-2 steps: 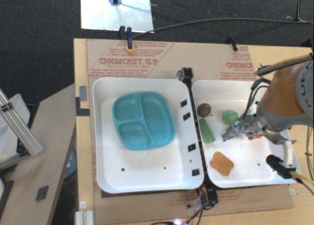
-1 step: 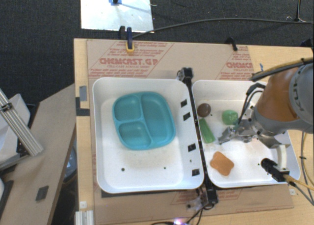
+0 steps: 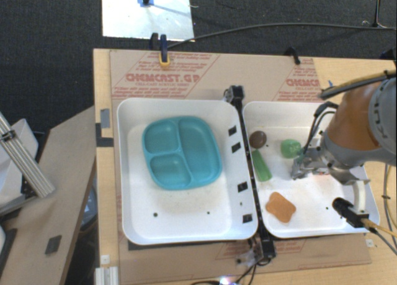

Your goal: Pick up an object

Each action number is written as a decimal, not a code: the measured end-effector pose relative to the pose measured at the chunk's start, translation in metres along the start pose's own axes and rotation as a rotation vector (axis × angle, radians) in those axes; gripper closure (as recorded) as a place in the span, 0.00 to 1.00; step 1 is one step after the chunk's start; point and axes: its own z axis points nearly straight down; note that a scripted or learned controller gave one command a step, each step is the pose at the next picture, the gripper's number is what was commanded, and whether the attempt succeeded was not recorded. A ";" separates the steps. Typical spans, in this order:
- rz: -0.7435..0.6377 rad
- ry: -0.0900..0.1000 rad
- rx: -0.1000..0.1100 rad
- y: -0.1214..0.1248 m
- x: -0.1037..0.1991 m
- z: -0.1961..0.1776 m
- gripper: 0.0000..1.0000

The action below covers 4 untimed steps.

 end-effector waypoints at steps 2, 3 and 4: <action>-0.003 -0.002 -0.005 -0.006 -0.006 -0.108 1.00; -0.003 -0.001 -0.002 -0.004 -0.007 -0.130 1.00; -0.007 0.000 0.000 0.010 0.050 -0.122 1.00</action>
